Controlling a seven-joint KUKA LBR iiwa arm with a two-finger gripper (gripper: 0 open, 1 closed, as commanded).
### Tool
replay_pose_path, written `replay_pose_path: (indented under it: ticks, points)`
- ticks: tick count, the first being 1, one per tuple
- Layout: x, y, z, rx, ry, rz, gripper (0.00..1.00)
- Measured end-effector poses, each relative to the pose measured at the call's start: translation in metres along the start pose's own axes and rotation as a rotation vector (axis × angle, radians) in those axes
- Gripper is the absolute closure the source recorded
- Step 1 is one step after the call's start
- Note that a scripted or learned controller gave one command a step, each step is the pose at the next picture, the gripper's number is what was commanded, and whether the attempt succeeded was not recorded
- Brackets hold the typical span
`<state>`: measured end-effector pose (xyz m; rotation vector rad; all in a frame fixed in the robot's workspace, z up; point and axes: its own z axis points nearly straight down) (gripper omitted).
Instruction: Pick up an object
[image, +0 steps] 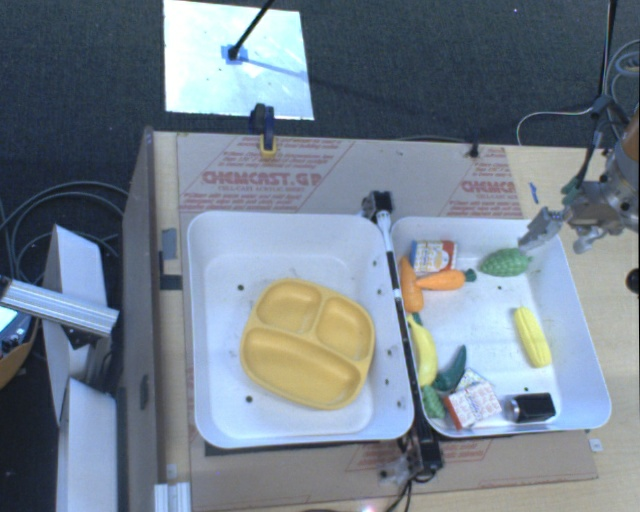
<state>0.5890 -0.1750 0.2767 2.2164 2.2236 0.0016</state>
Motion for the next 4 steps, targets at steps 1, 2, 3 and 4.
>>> replay_pose_path:
  ticks: [1,2,3,4]
  points:
    - [0.054,-0.024,0.124,0.013,0.006,-0.005,0.0]
    - [-0.012,0.06,0.184,-0.001,0.0,0.002,0.0]
    - [-0.013,0.061,0.173,-0.004,-0.001,-0.001,1.0]
    - [0.064,-0.01,0.106,0.003,0.003,-0.004,1.0]
